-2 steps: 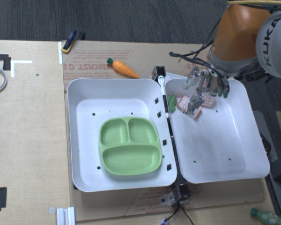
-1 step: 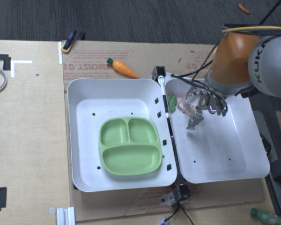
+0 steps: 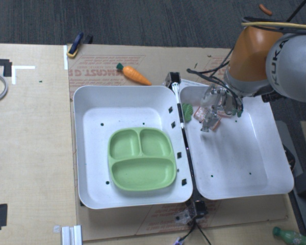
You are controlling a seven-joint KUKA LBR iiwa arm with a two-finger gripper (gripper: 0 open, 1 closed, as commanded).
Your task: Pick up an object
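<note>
Near the top left corner of the right bin [image 3: 255, 162], just beside the divider between the two bins, lie the likeliest things to pick: a small green object [image 3: 187, 111] and, touching or overlapping it, a pinkish-red one [image 3: 200, 115]; both are too small and too crowded to name. The claw [image 3: 212, 117] hangs directly over or against the pinkish piece, tilted toward that corner, probably because the objects sit close to the wall and a slanted approach keeps the wrist off the rim. Whether it is open, closed or already pinching something I cannot tell, since cables and the transparent parts blur it. Behind it rises the grey arm [image 3: 290, 70] with its orange band [image 3: 250, 55], reaching in from the right. In the left bin [image 3: 92, 111] sits a green divided plate [image 3: 142, 159], well apart from the action. On the table [image 3: 30, 137] beyond the bins lies a toy carrot [image 3: 134, 74], out of the arm's current line.
</note>
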